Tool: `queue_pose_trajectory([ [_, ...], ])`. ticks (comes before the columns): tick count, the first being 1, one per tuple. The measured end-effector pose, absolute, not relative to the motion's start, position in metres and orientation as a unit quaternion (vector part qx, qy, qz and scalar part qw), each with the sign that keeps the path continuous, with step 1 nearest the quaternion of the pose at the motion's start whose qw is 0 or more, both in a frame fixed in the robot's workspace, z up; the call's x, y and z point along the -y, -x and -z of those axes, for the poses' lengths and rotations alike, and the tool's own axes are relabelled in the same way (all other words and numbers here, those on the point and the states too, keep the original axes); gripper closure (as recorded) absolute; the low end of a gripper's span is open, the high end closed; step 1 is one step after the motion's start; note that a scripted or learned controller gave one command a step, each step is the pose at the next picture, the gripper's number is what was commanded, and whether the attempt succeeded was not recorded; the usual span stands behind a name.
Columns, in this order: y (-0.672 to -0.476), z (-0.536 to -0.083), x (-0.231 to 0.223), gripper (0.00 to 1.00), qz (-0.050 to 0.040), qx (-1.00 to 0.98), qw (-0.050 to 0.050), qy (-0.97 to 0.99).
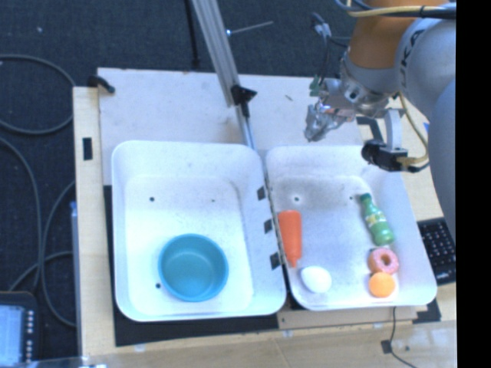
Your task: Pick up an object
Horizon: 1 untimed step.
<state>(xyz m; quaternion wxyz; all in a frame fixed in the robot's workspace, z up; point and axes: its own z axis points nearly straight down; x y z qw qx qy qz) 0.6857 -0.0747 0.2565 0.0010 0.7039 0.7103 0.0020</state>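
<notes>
In the right bin lie an orange carrot by the left wall, a white egg near the front, a green bottle on the right side, a pink donut and an orange ball in the front right corner. A blue bowl rests in the left bin. My gripper hangs above the back edge of the right bin, well clear of every object, with nothing seen between its fingers.
A metal pole slants from the top down to the gap between the bins. The grey arm with its orange band comes in from the upper right. Cables lie on the dark floor at left. A keyboard sits at right.
</notes>
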Motion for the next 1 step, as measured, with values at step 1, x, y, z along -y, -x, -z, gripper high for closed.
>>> queue_pose_trajectory([
  [1, -0.683, -0.2443, 0.0234, 1.0, 0.0003, -0.71, -0.001, -0.704],
])
